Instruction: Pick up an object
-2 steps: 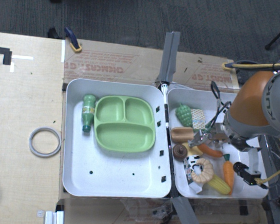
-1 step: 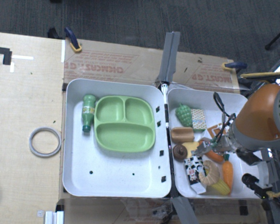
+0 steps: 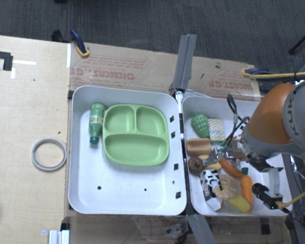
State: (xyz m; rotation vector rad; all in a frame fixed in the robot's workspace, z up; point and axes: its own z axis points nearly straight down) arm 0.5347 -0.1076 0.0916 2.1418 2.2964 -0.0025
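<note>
Your yellow toy [image 3: 239, 203] lies lowest in the right bin [image 3: 281, 215].
You see the fingers [image 3: 225, 154] just above, by the carrot [image 3: 246, 188]; whether they are clenched, I cannot tell.

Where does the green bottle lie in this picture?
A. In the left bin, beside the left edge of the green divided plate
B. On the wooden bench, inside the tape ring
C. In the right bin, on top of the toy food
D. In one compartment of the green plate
A: the green bottle lies on the floor of the left bin, just left of the green divided plate.
</note>
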